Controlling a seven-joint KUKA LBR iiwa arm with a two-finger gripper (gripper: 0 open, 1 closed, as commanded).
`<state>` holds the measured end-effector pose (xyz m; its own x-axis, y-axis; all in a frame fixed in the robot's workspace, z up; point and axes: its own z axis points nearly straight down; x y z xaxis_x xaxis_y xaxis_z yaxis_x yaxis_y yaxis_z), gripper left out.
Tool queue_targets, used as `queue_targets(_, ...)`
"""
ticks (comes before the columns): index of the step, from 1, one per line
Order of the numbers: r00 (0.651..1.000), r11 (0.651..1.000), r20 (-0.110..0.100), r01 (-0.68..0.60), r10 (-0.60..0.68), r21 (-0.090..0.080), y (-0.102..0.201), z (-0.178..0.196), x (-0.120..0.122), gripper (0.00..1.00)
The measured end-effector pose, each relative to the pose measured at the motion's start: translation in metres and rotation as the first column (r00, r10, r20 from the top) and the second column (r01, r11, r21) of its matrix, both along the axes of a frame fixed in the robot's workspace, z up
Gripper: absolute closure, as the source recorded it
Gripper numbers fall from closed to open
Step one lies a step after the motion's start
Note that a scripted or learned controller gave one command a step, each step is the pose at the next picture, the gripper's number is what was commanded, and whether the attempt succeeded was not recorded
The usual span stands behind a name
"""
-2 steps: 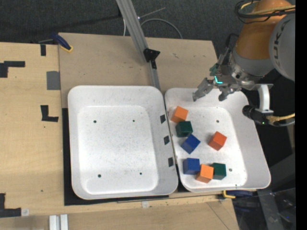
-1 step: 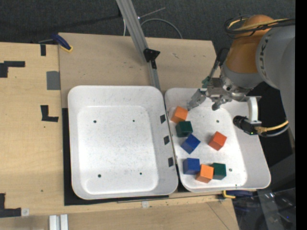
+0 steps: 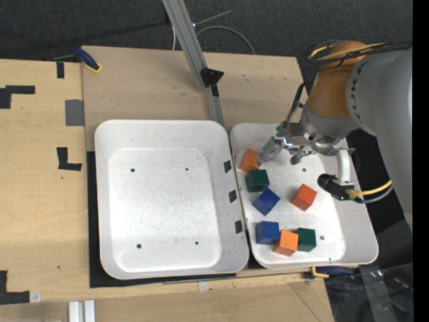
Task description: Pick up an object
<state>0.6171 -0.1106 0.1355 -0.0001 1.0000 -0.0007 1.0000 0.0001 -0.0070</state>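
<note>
Hovering over the right bin point(image 3: 355, 247), the pincer point(image 3: 285, 149) stands released — fingers spread, gripping nothing — just beside an orange block point(image 3: 249, 159) and a green block point(image 3: 257, 179).

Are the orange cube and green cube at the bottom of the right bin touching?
Touching. The camera view shows the orange cube pressed against the green cube, with no white bin floor between them.

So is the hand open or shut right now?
Open: the hand shows two fingers spread apart above the right bin, with nothing between them.
</note>
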Motion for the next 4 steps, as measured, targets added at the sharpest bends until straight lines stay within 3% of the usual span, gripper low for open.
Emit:
queue_targets(1,1.000,1.000,0.025,-0.001,0.002,-0.003,0.000,-0.021,0.006,0.00)
queue_targets(2,1.000,1.000,0.025,-0.002,0.002,0.000,0.001,-0.012,0.006,1.00)
queue_targets(3,1.000,1.000,0.012,-0.002,0.002,0.000,0.009,0.048,0.007,1.00)
queue_targets(4,1.000,1.000,0.012,-0.002,0.002,0.000,0.009,0.100,0.008,1.00)
